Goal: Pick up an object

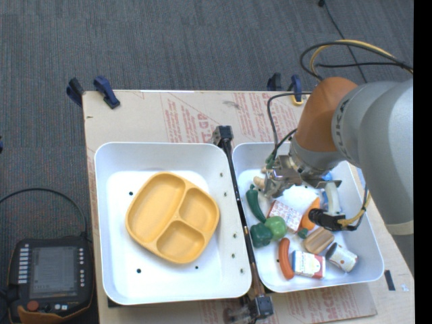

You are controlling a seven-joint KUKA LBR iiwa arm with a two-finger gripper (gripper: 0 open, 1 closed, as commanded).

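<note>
My gripper [271, 183] is low in the right bin [375, 254], near its upper left part, over a small beige item [260, 181]. A long green vegetable [255, 205] lies just below it. Close by are a white and red packet [285, 214], a light green ball [275, 226] and a dark green piece [260, 235]. Further toward the front lie a red sausage [286, 258], a red and white box [308, 264], a brown bread piece [318, 240], an orange item [309, 217] and a white cylinder [341, 256]. I see nothing lifted off the pile.
The left bin [115, 160] holds a yellow divided plate [172, 216]. A black divider bar [237, 194] runs between the bins. A white bottle [332, 196] lies under the arm at the right. Blue clamps [106, 91] grip the board's back edge.
</note>
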